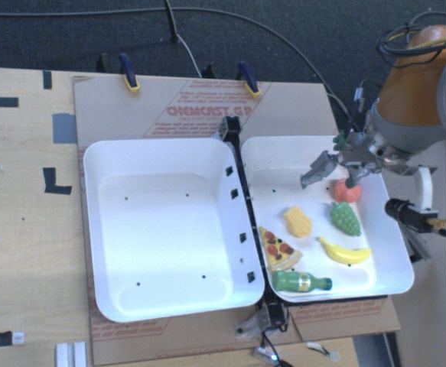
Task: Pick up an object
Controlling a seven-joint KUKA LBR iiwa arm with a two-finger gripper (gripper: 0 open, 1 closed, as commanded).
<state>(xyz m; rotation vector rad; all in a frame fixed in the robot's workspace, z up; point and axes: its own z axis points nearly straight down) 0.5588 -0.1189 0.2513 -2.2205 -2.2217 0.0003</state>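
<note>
The right bin (383,277) holds several toy foods: a red tomato (346,193), green grapes (345,219), a yellow corn cob (297,222), a banana (344,253), a pizza slice (278,250) and a green bottle (302,283) lying on its side. My gripper (332,179) hangs over the bin's upper right part, just above and left of the tomato. It is open, one finger (313,176) splayed to the left and the other close above the tomato. Nothing sits between them.
The left bin (161,228) lies beside the right one, with a black divider (240,205) between them. Both rest on a cardboard sheet (200,113) held by two blue clamps (128,73). A black cable (284,40) runs across the back. The arm's grey and orange wrist (410,98) stands at the right.
</note>
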